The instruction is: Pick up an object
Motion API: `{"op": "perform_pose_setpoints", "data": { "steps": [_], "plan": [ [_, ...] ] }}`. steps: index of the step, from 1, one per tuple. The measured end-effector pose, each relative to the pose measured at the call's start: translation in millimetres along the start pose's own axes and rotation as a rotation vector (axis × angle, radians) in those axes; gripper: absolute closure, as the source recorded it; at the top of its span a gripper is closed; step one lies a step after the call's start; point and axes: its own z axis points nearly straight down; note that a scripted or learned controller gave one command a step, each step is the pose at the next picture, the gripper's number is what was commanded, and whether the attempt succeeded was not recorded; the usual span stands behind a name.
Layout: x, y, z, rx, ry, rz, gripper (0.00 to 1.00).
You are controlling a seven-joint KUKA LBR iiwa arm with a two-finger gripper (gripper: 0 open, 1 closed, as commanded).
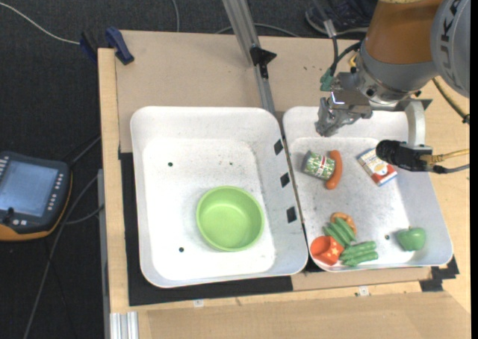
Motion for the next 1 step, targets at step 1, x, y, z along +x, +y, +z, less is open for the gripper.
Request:
{"op": "perform_pose_setpoints", "data": {
  "steps": [1],
  "plan": [
    [50.2, 28.2, 7.8, 0.001, 0.000, 0.000, 1.00]
  ]
}}
